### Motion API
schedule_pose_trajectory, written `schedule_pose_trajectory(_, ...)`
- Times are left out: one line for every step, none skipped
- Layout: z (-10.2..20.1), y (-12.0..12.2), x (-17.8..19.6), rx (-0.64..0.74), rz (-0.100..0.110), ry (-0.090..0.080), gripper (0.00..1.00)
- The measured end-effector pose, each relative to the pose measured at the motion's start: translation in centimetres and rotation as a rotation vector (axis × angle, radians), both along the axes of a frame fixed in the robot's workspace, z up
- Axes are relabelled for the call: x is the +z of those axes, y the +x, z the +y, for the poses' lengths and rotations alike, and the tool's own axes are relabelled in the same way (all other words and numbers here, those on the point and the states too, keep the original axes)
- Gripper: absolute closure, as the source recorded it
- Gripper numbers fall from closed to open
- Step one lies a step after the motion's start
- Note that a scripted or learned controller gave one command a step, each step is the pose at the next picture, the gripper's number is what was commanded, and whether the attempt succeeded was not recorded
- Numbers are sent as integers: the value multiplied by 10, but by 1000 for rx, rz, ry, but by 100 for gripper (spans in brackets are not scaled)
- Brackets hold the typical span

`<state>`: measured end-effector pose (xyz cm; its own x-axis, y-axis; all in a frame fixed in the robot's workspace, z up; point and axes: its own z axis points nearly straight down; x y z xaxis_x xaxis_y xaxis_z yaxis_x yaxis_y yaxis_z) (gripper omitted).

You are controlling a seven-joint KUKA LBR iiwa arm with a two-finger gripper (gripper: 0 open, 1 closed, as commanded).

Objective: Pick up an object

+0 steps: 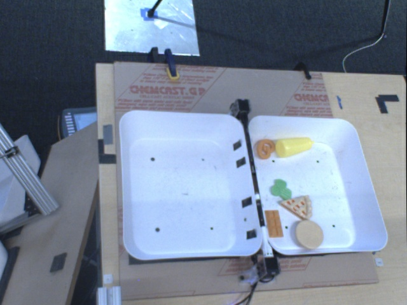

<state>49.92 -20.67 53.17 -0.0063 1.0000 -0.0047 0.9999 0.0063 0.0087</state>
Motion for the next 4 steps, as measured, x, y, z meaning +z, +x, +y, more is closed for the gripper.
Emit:
schedule_pose_trajectory(95,-12,4,7,5,6,100)
schedule_pose_trajectory(189,-12,4,9,5,6,100)
schedule_pose_trajectory(288,-13,-11,8,7,7,100)
schedule_pose_trajectory(226,-13,4,-11,4,4,100)
